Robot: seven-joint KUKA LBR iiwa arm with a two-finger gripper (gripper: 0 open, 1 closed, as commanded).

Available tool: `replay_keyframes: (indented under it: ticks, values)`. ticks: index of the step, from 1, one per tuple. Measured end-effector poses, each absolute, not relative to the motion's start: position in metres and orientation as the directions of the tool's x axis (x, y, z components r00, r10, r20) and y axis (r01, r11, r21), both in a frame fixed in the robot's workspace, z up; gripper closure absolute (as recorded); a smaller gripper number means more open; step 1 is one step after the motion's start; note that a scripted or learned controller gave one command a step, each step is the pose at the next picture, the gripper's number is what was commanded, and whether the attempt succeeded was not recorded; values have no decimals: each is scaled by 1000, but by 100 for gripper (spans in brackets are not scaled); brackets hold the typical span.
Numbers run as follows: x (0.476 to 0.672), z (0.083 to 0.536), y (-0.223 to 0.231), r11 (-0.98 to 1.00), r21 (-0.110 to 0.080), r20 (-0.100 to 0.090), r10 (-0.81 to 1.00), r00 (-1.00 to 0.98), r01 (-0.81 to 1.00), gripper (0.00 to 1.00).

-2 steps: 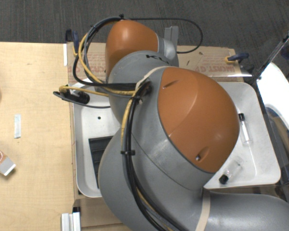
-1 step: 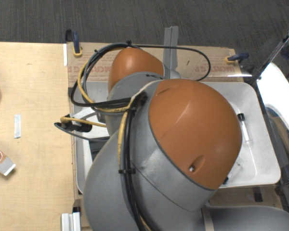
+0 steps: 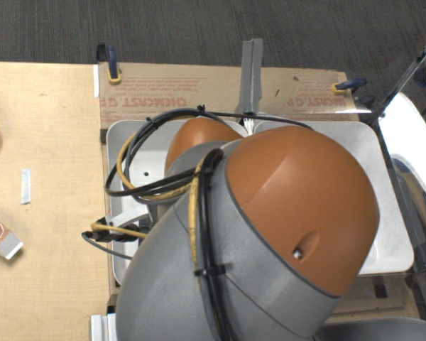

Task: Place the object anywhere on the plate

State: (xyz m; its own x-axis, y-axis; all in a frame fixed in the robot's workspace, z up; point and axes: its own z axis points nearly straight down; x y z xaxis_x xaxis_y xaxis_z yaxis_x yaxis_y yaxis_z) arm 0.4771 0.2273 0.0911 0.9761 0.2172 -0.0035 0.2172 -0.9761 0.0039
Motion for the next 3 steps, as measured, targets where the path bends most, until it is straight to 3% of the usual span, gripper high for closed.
replay_keyframes:
  ticks: [1, 2, 3]
  values:
    - [527, 296, 200, -965, 4, -2, 263, 965, 263, 0]
    - [477, 134, 227, -980, 3, -5, 199, 980, 199, 0]
    - [477, 91, 227, -980, 4, -4, 199, 980, 199, 0]
